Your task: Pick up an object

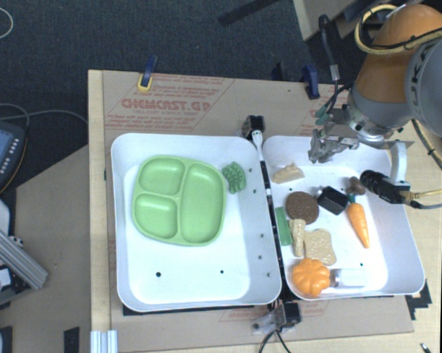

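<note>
My gripper (322, 152) hangs over the back of the right bin (403, 247), with nothing visibly held. Just left and in front of it lies a pale beige wedge (287, 173). Farther forward are a round brown cookie (302, 205), a small black block (331, 201) and an orange carrot (359, 222). A small brown piece (354, 185) lies behind the carrot. Toward the front sit a tan cracker (320, 246), a beige stick (298, 236), a green strip (281, 225), an orange pumpkin (310, 276) and a white piece (352, 278).
The left bin (196, 280) holds a light green divided plate (180, 200) and a dark green bumpy piece (235, 177) at the plate's back right. A black divider (267, 210) runs between the bins. Clamps (145, 77) sit on the board's back edge.
</note>
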Available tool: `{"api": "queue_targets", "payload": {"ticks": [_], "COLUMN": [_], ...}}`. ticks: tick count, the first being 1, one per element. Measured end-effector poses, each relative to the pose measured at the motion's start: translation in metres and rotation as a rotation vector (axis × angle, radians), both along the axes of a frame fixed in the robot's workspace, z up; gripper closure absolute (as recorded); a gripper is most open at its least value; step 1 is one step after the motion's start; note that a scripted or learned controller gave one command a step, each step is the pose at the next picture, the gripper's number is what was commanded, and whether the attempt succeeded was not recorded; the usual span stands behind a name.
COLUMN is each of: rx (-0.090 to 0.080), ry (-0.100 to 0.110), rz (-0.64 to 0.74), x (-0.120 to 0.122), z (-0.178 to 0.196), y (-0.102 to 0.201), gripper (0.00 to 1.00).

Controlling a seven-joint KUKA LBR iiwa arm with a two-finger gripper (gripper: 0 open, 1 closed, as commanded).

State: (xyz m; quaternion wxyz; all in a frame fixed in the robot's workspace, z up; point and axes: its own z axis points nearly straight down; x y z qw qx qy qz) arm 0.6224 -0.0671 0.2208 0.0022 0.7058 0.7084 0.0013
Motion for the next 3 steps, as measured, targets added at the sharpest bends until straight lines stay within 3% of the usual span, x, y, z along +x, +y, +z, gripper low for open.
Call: {"api": "queue_targets", "payload": {"ticks": [1,3], "rx": [0.000,0.001], "ry": [-0.002,0.007], "rz": [0.000,-0.003], "x": [0.039,0.034], "z": [0.015,-0.003], "y": [0.022,0.017], "gripper": [1.00,1.00]}}
